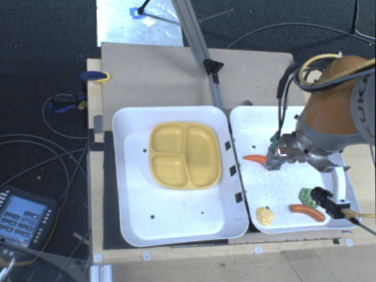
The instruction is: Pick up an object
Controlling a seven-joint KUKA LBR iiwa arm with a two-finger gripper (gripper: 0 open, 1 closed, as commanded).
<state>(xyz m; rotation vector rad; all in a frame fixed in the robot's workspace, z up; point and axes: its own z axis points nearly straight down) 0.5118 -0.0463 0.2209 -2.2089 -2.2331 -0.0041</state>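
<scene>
Your end effector (274,161) sits low in the right bin (251,119), right at the orange carrot's (254,158) 3 o'clock tip; I can't tell its grip state. Sausage (306,212) lies at 5 o'clock.

Evenly lit from overhead, bright and diffuse. Strong washout across both white bins (176,216), surface detail nearly lost. Glare on the pale floor patch (138,13) at top. Soft, short shadows under the arm (338,98). Slightly grainy, mildly soft throughout; dark carpet underexposed.
</scene>
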